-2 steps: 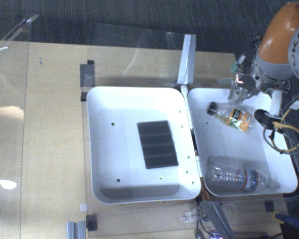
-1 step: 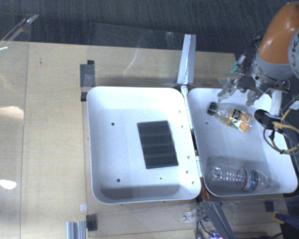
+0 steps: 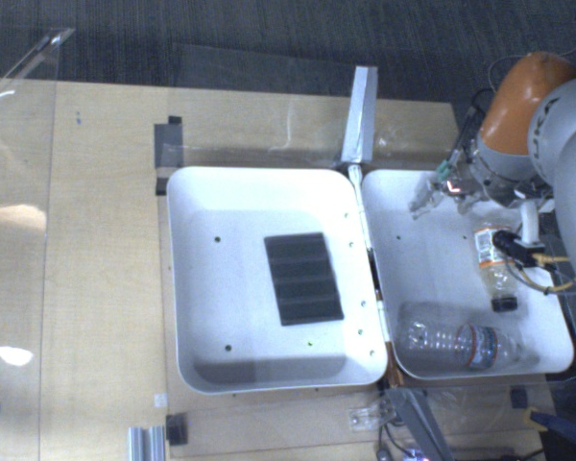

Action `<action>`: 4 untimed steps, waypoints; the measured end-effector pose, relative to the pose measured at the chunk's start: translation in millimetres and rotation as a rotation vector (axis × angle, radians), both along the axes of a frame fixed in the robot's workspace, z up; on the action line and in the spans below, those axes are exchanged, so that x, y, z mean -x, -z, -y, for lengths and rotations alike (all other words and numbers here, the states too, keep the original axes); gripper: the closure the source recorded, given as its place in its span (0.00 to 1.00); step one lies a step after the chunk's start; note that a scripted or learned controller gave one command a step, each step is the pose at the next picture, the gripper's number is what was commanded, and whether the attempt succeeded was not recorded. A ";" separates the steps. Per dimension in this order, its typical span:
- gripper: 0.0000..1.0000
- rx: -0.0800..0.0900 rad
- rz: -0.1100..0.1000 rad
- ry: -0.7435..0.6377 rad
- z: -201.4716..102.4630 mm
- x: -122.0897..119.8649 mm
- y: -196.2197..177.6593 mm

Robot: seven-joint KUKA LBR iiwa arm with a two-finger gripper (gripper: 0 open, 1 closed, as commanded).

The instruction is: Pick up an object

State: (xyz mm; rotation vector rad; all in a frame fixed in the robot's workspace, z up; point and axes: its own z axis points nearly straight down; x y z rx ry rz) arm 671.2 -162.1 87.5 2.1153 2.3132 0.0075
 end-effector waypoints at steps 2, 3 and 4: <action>0.00 0.003 -0.001 -0.342 42.7 37.7 -45.1; 0.00 0.004 0.000 -0.416 42.3 63.6 -17.5; 0.00 0.005 0.003 -0.444 42.5 82.9 -1.5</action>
